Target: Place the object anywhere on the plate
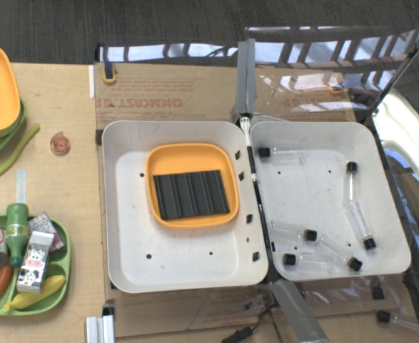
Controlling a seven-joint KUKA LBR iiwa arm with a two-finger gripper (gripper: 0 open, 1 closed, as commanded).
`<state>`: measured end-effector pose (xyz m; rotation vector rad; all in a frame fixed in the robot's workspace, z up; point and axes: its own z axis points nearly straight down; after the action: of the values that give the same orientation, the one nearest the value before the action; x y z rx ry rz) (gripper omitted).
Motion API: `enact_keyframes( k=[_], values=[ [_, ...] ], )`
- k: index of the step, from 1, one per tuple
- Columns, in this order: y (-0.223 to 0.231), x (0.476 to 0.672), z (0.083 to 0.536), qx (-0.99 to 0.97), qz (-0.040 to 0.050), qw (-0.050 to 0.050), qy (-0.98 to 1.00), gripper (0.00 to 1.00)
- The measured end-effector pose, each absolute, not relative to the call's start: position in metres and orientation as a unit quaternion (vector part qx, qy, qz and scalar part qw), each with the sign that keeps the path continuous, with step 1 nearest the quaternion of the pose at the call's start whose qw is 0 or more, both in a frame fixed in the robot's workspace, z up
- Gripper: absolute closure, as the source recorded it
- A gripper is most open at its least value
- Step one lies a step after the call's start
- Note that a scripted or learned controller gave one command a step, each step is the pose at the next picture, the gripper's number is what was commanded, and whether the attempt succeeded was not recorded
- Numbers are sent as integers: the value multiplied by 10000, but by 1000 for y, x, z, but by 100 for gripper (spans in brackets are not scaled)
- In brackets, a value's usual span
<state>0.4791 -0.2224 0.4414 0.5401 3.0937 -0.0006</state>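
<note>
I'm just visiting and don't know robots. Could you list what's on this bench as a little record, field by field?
left bin: shallow, white, holds the orange plate
orange plate: square with rounded corners, lies flat toward the bin's far side
dark ridged slab: rests on the plate, near its front edge
right bin: white, holds several clear tubes
clear tubes: black caps, lying scattered along the bin's edges
green tray: on the bench's left, holds toy food and a green bottle

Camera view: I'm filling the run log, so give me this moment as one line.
plate: orange, left bin | on plate: dark ribbed block | right bin: clear tubes, black caps
</note>
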Motion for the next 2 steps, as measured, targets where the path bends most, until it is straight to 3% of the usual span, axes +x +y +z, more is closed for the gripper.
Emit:
enact_keyframes(
  k=[2],
  values=[
    [-222,479,441,600,1,4,9982,0]
  ],
)
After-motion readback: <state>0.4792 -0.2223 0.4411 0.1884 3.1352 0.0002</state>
